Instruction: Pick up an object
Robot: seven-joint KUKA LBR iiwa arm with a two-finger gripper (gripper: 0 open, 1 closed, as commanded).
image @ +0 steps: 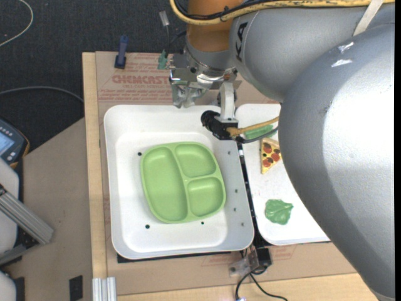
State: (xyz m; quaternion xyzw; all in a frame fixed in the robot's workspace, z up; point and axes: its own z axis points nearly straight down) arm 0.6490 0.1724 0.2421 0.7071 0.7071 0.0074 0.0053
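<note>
Now, gripper (pixel 185 96): it is hanging over the far edge of the left bin (pixel 116 168); I cannot tell if it is released or clenched.
Plate (pixel 182 184): green, with three sections, it is lying flat in the middle of the left bin.
Pizza slice (pixel 270 154): it is lying near the left edge of the right bin (pixel 301 236).
Green leaf (pixel 278 211): it is lying near the front left corner of the right bin, well apart from the gripper.

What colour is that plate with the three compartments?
The plate is light green all over; the overhead camera view shows it plainly.
</note>
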